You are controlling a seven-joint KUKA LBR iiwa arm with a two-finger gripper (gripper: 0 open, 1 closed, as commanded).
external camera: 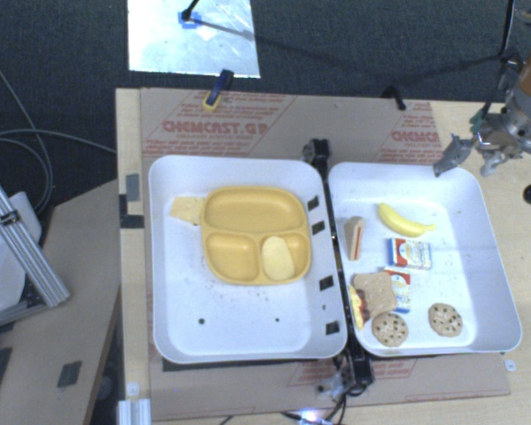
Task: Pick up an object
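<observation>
Pincer hangs with fingers spread, nothing between them, over the right bin's far corner, staged above the clutter. Nearest target: banana, below-left of it. Cookies lie farther toward the near rim.

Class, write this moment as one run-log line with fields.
gripper: open, above right bin's back rim | held: nothing | banana: in bin, untouched | task: pick not yet done
</observation>
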